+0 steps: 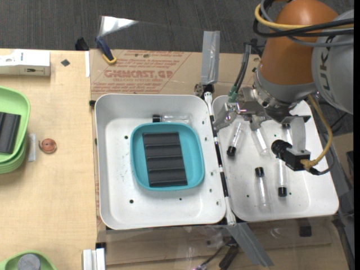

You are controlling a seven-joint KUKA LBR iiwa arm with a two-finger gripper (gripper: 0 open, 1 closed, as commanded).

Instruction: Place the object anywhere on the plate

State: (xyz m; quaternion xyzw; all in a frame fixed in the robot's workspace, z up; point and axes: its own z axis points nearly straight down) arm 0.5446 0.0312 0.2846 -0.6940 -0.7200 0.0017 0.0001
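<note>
Vials (261,180) lie loose in right bin (315,207), claw (264,122) low over them, grip state unreadable; pick step pending, next needs a confirmed grasp, then carry to teal plate (194,151).

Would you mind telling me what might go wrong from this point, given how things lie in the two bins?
1. Several small clear tubes lie scattered close together in the right bin, so a grasp may nudge a neighbour or pick up two.
2. The tubes look round and slim, so one may roll away on contact.
3. The teal plate already bears a ridged black insert; a tube set there may settle crookedly or roll off.
</note>
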